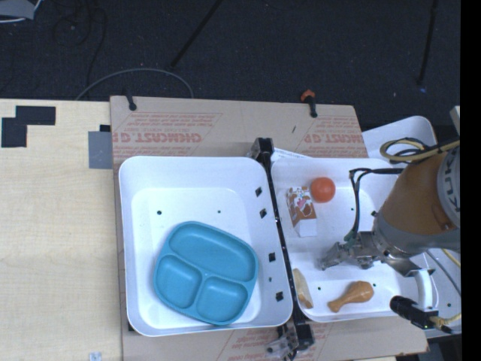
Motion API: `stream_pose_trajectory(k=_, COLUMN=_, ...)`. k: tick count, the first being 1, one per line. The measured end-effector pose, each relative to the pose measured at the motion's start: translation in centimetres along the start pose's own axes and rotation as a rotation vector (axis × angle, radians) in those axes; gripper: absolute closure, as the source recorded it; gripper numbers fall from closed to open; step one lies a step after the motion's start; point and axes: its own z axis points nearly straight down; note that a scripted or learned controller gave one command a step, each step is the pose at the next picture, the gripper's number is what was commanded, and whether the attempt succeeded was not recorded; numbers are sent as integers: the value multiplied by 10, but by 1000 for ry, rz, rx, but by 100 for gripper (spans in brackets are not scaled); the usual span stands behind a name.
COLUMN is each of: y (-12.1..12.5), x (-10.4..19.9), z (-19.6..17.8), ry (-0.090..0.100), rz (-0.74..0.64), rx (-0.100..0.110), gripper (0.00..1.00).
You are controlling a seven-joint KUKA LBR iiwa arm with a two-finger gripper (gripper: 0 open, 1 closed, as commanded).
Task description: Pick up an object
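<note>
**Gripper low in the right bin, above the drumstick**

Gripper point(334, 259) sits low over the floor of the right bin point(361, 316), reaching in from the right on the grey arm point(421, 209) with its orange band; its metal fingers point left toward the middle of the bin, and whether they are spread or closed I cannot tell from this angle; nothing visible is caught between them; just below it lies the toy drumstick point(351, 295), tan and slanted, near the front wall and apart from the fingers; to the left, against the divider, rests a pale bread-like piece point(302, 288); further back stands a small printed carton point(302, 210), and touching its upper right corner is an orange ball point(323, 189); over in the left bin point(143, 194) a blue divided plate point(205, 272) lies flat, three compartments showing; both bins sit on a cardboard sheet point(225, 130) printed with red lettering, on a pale wooden bench point(52, 239)
</note>
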Motion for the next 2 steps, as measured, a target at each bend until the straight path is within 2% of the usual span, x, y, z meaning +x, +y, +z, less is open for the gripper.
stream_pose_trajectory(k=1, y=0, x=-1, z=-13, ry=0, rz=6, rx=-1, gripper=100)
stream_pose_trajectory(k=2, y=-2, x=-1, z=-54, ry=-2, rz=1, rx=-7, gripper=100)
